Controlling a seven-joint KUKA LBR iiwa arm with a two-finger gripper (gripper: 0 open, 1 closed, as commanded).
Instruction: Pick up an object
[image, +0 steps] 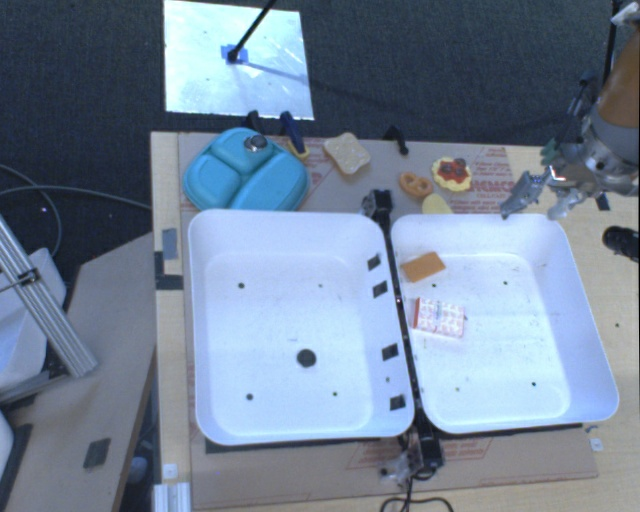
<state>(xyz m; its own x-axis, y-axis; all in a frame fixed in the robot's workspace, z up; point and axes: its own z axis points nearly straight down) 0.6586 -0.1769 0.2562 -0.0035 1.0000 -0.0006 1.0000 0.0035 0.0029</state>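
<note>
In the right bin (570, 330) an orange flat block (422, 266) lies near the back left corner. A white packet with red print (440, 317) lies just in front of it. A small dark round object (306, 357) rests in the left bin (225, 300). My gripper (538, 196) hangs above the right bin's back right rim, well right of the orange block. Its fingers are spread open and nothing sits between them.
Behind the bins on the bench lie a blue divided plate (245, 172), a toast slice (347, 153), a pretzel-like piece (415, 183), a small tart (452, 173) and a yellow piece (436, 205). A black divider with clips (392, 320) runs between the bins.
</note>
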